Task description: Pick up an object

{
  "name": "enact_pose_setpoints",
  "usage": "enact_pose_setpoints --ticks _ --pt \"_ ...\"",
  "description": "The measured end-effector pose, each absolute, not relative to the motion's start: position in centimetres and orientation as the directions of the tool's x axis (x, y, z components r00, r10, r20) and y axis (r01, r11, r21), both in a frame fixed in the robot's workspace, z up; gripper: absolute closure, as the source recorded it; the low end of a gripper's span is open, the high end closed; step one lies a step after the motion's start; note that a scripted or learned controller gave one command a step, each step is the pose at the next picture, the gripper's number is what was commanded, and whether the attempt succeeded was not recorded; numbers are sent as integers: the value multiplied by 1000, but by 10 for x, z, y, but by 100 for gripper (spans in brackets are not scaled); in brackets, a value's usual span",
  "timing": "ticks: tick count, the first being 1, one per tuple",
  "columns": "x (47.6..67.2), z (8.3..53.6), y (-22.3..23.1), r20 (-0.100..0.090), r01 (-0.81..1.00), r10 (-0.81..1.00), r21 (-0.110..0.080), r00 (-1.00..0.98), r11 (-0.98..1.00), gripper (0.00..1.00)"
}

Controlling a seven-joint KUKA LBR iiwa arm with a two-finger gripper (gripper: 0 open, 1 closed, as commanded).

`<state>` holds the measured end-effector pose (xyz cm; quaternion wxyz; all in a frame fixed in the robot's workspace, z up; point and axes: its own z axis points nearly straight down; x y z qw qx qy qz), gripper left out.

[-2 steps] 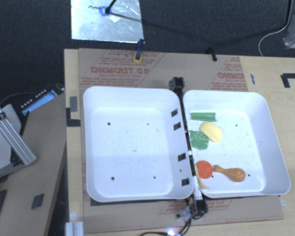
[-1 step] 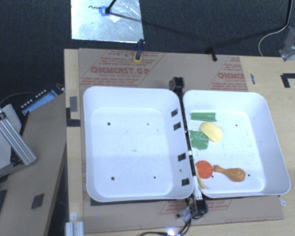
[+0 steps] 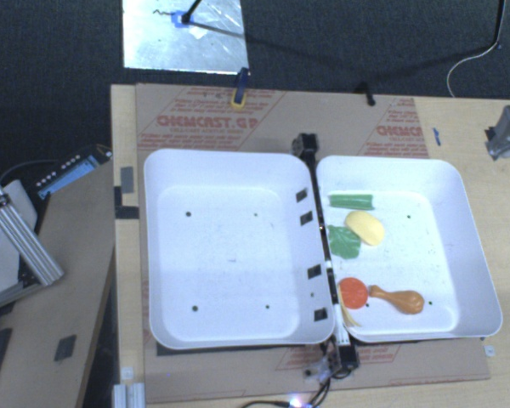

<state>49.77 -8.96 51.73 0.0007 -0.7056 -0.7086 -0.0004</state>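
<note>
Nearest me in the right bin (image 3: 474, 253) lies a brown drumstick (image 3: 399, 299), its thin end touching a red disc (image 3: 353, 292). Just past them a green lump (image 3: 343, 243) sits against a yellow lump (image 3: 365, 227). A green stick (image 3: 351, 201) lies further back. The left bin (image 3: 229, 164) sits beside it. The grey pincer (image 3: 507, 134) is at the far right, above the surface (image 3: 467, 117). I cannot tell if it is released or clenched.

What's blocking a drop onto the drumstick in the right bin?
Nothing visible lies over the drumstick. Its thin end touches the red ball on the left; its other sides are open. The gripper sits at the bench's right edge, outside the right bin.
</note>
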Motion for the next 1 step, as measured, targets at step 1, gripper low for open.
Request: enact_pose_setpoints --ticks 1 --pt "497 536 -66 0 1000 1000 4 -6 6 100"
